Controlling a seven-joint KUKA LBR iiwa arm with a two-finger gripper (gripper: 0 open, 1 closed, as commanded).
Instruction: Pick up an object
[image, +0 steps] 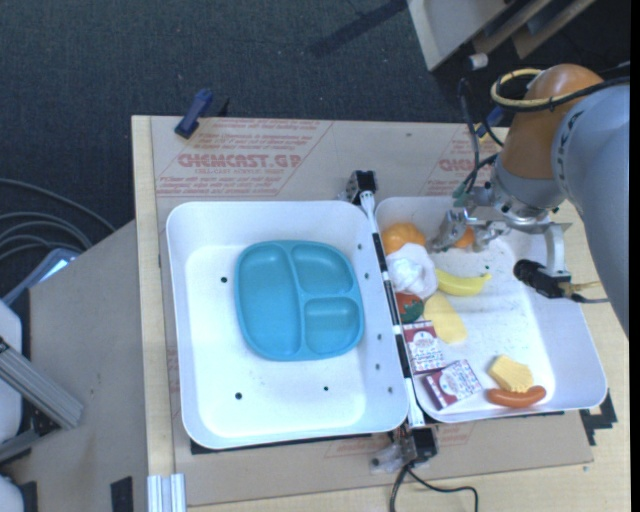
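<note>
My gripper (458, 232) hangs low over the far part of the right bin (570, 335), just right of an orange (402, 238). Something small and orange shows at its tip, too blurred to say what it is. A white crumpled object (412, 270) lies below the orange, with a banana (462, 283) to its right. Nearer the front lie a pale yellow block (446, 322), a red item (408, 303), two small printed cartons (438, 366), a cheese wedge (511, 374) and a sausage (516, 397).
The left bin (200, 300) holds a blue divided plate (298, 298). A black clip (362, 184) sits at the far end of the wall between the bins. The arm's grey body (590, 150) fills the upper right.
</note>
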